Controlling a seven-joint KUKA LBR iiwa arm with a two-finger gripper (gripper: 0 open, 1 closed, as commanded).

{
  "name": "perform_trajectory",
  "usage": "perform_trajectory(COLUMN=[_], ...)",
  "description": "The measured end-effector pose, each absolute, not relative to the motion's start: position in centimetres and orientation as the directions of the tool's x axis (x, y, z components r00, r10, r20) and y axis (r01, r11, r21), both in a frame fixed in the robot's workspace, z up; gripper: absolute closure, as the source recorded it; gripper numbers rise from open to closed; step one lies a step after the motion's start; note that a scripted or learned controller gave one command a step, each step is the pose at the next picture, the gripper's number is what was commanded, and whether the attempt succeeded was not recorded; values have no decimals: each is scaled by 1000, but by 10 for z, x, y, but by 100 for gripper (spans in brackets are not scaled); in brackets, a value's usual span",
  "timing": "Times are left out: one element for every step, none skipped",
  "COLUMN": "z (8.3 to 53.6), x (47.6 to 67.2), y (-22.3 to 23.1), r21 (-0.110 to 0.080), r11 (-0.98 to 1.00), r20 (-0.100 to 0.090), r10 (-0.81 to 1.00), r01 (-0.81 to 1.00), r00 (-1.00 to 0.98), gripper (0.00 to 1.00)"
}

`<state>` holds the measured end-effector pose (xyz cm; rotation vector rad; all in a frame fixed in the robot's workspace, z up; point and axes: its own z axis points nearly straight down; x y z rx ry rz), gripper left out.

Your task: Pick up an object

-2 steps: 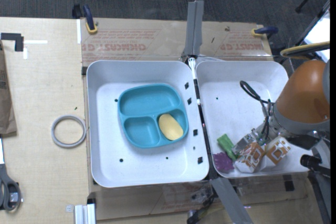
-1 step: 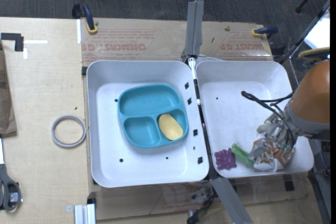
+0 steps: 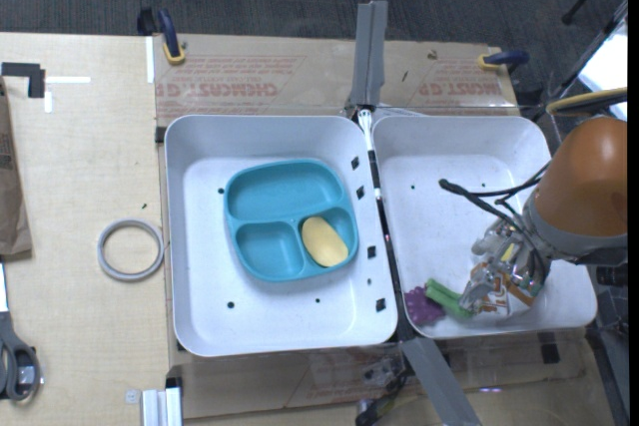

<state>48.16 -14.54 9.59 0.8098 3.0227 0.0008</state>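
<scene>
- The gripper (image 3: 489, 286) was low in the right bin (image 3: 449, 160), near its front edge; whether the jaws stood apart or together could not be told.
- A green piece with a purple cluster (image 3: 431, 301) lay just to the camera's left of the gripper, its long axis slanting toward the wrist.
- The yellow object (image 3: 324, 240) sat in a teal tray (image 3: 285, 214) in the left bin (image 3: 200, 244), well apart.
- By my reading, the green piece was the nearer pick.
</scene>
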Motion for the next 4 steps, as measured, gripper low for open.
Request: perform_trajectory(z=[223,114,106,107], x=[512,484,528,499], y=[-222,-223,-225,-180], r21=[1,5,9,7], r11=[898,735,653,849], r20=[-3,-8,-15,-36], r10=[441,678,757,528], r01=[441,678,757,528], r00=[-898,-735,-653,-849], gripper=[0,0,0,0])
